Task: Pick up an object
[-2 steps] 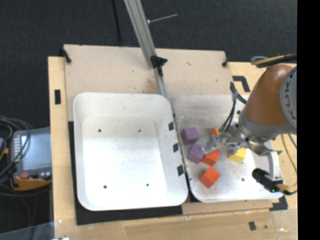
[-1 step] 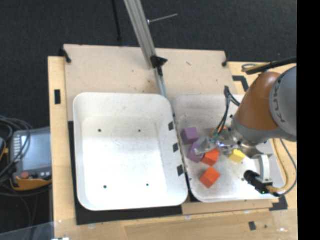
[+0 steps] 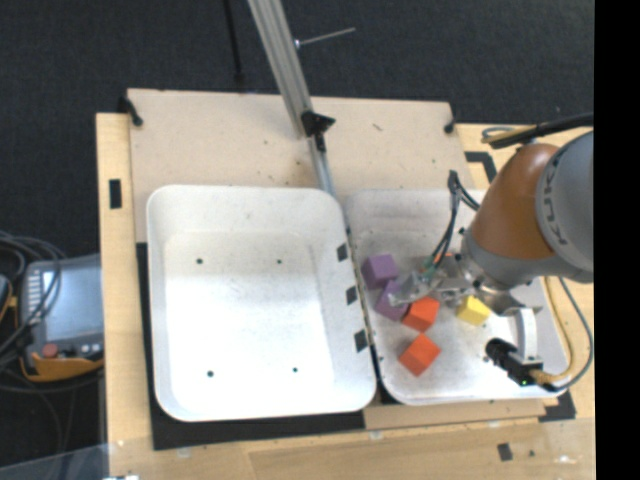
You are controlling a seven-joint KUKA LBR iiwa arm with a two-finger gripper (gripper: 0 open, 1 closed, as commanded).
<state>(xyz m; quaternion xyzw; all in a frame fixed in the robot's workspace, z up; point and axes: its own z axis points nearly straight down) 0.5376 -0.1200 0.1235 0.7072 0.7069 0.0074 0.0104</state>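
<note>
Orange cube (image 3: 420, 354) lies near the gripper (image 3: 425, 293), whose grip state I cannot tell, perhaps touching purple blocks (image 3: 385, 283).

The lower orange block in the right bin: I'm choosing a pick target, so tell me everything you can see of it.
The lower orange cube-shaped block looks solid, matte and plain, with sharp edges and no markings. It rests on the floor of the right shallow white bin, turned so one corner points toward the bin's near rim. It lies alone, apart from the other orange block above it, and nothing touches it. The arm's wrist is above and to its right.
</note>
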